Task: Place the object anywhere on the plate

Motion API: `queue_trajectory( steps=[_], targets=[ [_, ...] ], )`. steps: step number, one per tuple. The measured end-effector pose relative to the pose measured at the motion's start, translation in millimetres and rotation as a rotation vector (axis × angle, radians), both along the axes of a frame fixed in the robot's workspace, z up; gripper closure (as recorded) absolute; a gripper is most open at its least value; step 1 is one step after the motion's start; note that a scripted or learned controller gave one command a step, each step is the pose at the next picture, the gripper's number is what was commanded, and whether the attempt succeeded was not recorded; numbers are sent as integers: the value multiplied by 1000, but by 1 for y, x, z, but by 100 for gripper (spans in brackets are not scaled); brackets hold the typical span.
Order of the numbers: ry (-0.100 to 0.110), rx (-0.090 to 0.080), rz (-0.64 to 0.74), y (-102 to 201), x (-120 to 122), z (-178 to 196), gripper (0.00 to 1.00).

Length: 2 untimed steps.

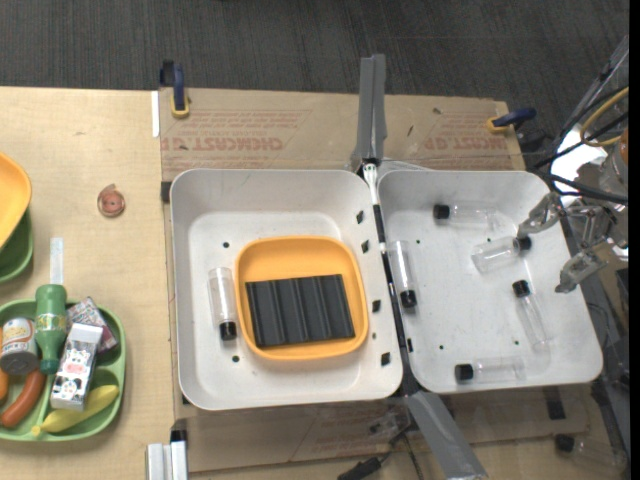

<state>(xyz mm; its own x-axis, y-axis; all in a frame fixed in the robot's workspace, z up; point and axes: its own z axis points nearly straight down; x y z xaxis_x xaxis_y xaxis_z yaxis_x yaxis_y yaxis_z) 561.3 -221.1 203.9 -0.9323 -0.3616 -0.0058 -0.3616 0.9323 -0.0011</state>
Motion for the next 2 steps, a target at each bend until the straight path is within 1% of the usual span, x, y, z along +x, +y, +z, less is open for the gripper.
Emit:
queue_trajectory(
  steps=[1,2],
  targets=[
    [2,0,319,0,-21,-2,0],
    [2,-1,538,0,-62,23,0]
  ],
)
